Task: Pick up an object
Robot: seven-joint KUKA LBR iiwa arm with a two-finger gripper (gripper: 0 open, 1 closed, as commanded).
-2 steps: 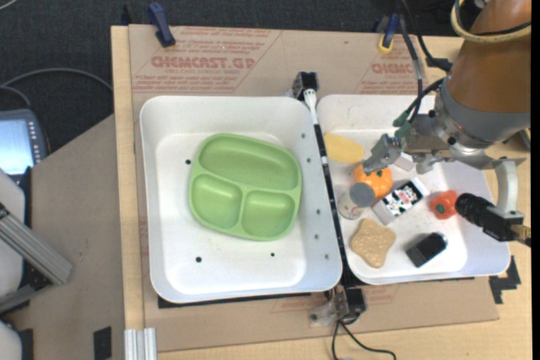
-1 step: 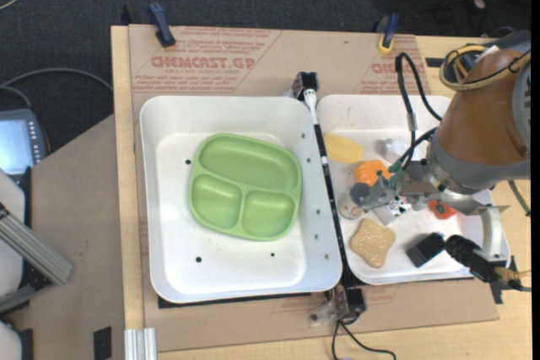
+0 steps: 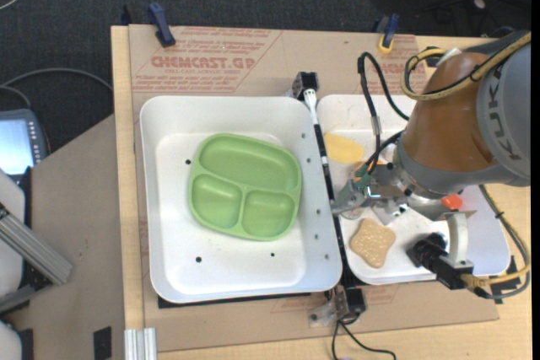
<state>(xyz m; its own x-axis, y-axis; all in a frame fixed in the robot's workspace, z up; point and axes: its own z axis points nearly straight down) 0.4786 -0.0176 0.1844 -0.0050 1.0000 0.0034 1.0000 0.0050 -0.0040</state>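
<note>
Gripper (image 3: pixel 361 196) above the right bin (image 3: pixel 488 242), close to its 9 o'clock wall; how wide it stands cannot be told. Yellow piece (image 3: pixel 344 149) at the gripper's 12 o'clock, tan piece (image 3: pixel 372 242) at 6 o'clock, both lying in that bin. Green divided plate (image 3: pixel 246 185) in the left bin (image 3: pixel 169 249).

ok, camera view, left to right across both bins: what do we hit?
green divided plate in the left bin → yellow flat piece → tan biscuit-like piece → small orange thing beside the arm; the last three lie in the right bin.
</note>
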